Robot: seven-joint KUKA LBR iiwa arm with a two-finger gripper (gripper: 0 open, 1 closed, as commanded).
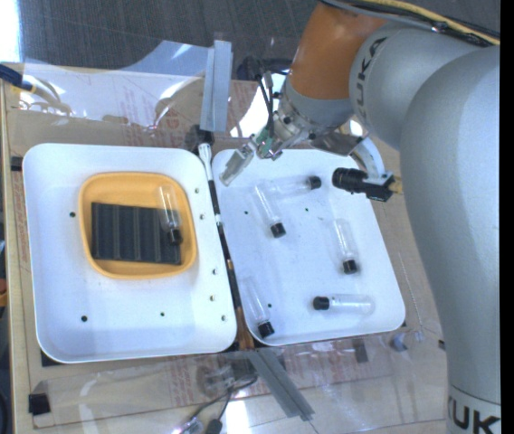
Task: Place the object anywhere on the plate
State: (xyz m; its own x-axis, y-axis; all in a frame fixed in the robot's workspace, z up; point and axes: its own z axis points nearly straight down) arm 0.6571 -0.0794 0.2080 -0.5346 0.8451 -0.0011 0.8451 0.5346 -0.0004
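Looking down on the counter (130,382), two shallow white bins sit side by side. The left bin (58,306) holds a yellow-orange plate (94,197) with a dark ribbed centre, and one clear tube with a black cap (168,215) already lies on that plate, toward its right side, cap end nearer the front.

The right bin (379,278) carries the loose tubes, all clear with black caps. One (268,211) lies slanted near the middle top, another (298,185) sits just beyond it toward the back. A third (344,245) lies on the right side, a fourth (343,304) rests crosswise near the front right, and a fifth (255,310) lies along the left wall at the front corner.

The grey arm (438,152) with its orange band (325,48) reaches in from the right, and its tool (239,163) hangs over the back left corner of the right bin. Whether the tool is spread or pinched I cannot tell from here.
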